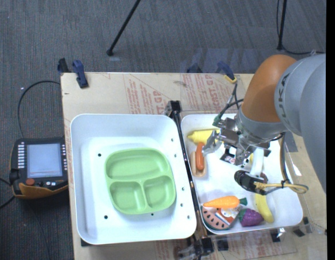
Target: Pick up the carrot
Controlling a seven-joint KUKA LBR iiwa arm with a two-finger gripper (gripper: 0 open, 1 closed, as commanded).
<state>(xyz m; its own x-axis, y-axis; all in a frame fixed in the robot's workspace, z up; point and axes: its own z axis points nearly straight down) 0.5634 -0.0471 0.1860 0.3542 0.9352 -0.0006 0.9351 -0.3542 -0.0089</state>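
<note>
Gripper (228,145) hangs over the upper middle of the right bin (289,210), fingers pointing down and left. Finger spread: cannot tell, parts overlap in this view. Nothing visible between them. Just left of the gripper: a hot dog (200,160) lying lengthwise by the bin's left wall, and a yellow piece (197,136) above it. Carrot (222,202) lies flat near the bin's lower edge, well apart from the gripper, tip pointing left, green top to the right. Touching or just below it: watermelon slice (218,219). Grapes (250,217) and banana (263,207) sit to its right. Left bin (83,145) holds a green divided tray (139,180).
</note>
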